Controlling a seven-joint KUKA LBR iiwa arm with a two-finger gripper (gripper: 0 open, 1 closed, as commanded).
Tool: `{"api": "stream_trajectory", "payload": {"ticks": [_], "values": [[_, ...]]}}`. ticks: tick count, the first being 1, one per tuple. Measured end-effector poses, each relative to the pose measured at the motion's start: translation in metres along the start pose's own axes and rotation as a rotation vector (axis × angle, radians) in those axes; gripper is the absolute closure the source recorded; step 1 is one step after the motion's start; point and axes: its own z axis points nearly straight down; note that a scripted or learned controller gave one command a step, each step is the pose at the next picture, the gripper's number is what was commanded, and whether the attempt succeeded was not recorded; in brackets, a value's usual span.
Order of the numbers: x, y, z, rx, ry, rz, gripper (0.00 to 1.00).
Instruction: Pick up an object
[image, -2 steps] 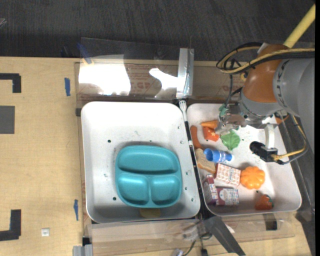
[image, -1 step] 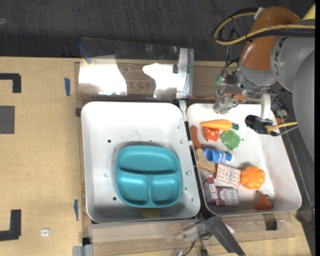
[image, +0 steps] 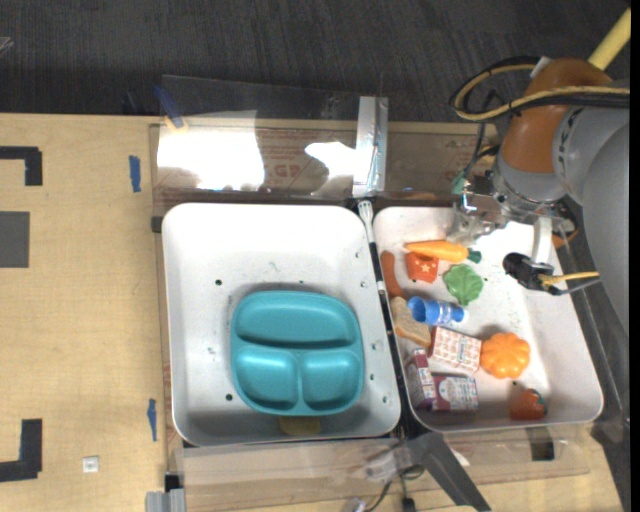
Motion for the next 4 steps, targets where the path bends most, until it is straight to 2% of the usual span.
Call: {"api": "stream_trajectory", "payload": {"ticks": [1,2,3,4], "values": [[-0.037,0.001,-0.029,0.016,-0.002,0.057,1.00],[-0.036,0.000,-0.027,0.020,-0.002,0.056,0.00],[-0.023,-0.065,0.030,0.021,-0.003,0.199,0.00],[-0.023,-0.063,0.018,0.015,-0.001,0.201,1.00]]}}
